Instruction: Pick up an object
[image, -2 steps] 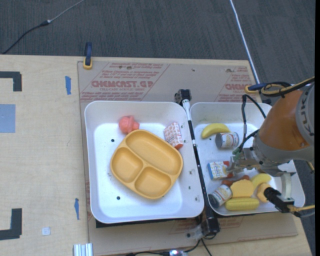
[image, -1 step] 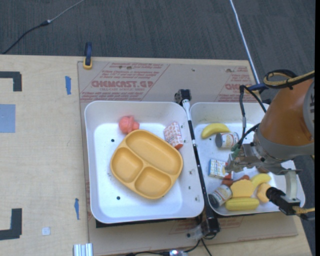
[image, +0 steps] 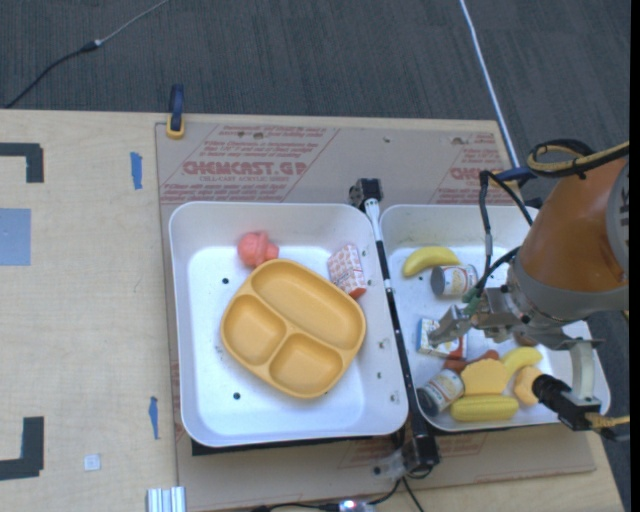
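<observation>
- Left bin (image: 190, 330): holds a yellow three-compartment plate (image: 292, 327), set at a slant near the middle. A pink-red round item (image: 257, 247) touches its far rim; a red-and-white wrapped packet (image: 346, 268) lies just beside its right rim, near the divider.
- Right bin (image: 400, 222): crowded. Banana (image: 429, 260) near the far wall, small jar (image: 455, 281) just beside it, a flat packet (image: 436, 337) toward the centre, a second jar (image: 440, 389) lying on its side at the near edge, a yellow block (image: 485, 408) next to it, more yellow pieces (image: 505, 368) behind.
- My gripper (image: 462, 322): low over the right bin, above the flat packet. Fingers open or closed: cannot tell; nothing seen between them.
- Room: left bin has bare floor along its left and near sides. Right bin has little bare floor apart from its far right corner; my arm covers its right side.
</observation>
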